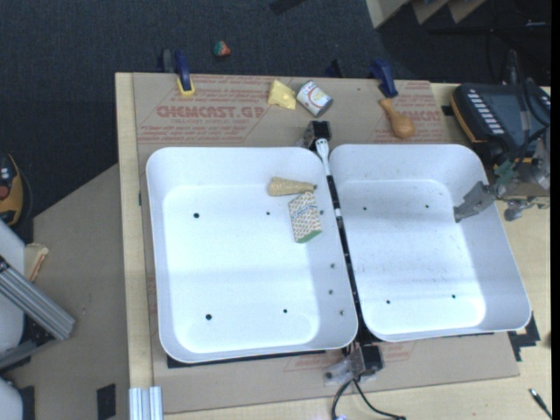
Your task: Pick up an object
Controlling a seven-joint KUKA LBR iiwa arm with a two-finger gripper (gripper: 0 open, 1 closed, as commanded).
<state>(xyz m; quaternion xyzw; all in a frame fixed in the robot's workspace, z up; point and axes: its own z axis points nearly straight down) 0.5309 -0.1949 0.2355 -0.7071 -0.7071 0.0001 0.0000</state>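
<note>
The left bin serves as landmark. Inside it, toward its far right corner, lies a patterned green-and-white packet, and touching that packet's far end is a tan cone-shaped piece, lying on its side. To the right of the left bin sits the right bin, their rims touching. The hand reaches over the right bin's far right rim, well apart from both objects; whether it is wide or narrow, I cannot tell. Beyond the left bin, on the counter, rest a yellow wedge, a small white box and a wooden-handled tool.
</note>
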